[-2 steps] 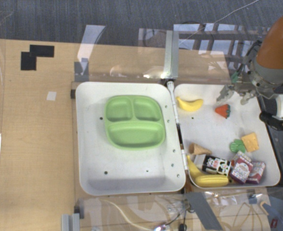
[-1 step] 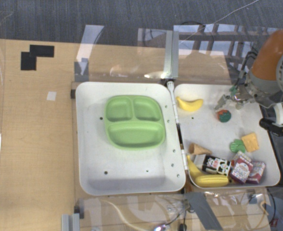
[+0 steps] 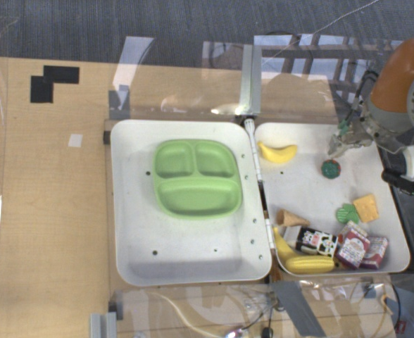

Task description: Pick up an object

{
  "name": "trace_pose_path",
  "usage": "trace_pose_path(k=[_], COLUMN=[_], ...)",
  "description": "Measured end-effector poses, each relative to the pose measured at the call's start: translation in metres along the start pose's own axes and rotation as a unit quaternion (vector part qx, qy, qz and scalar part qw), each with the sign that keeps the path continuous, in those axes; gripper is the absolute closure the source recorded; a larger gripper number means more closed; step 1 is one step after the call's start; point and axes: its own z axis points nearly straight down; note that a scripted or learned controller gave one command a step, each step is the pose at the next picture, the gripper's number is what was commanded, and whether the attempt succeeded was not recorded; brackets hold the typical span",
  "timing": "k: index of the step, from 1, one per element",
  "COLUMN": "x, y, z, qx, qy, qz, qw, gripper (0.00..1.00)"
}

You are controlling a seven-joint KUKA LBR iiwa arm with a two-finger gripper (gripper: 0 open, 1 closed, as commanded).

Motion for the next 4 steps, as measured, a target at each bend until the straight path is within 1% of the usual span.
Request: trace_pose_path(k=[1,2,3,4], x=[0.0,0.015,0.016,0.016], y=[0.0,-0.008,-0.004,-0.004], z=[0.0,0.014,-0.001,0.0], qx=[0.0,0.004,-0.001,-0.001], qy=[0.0,0.001,0.0,0.0], qz=[0.0,-0.02,-0.021,-0.021], qw=[1.0,0.9998,0.9998,0.9998], gripper=[0.0,0.0,1.0,0.0])
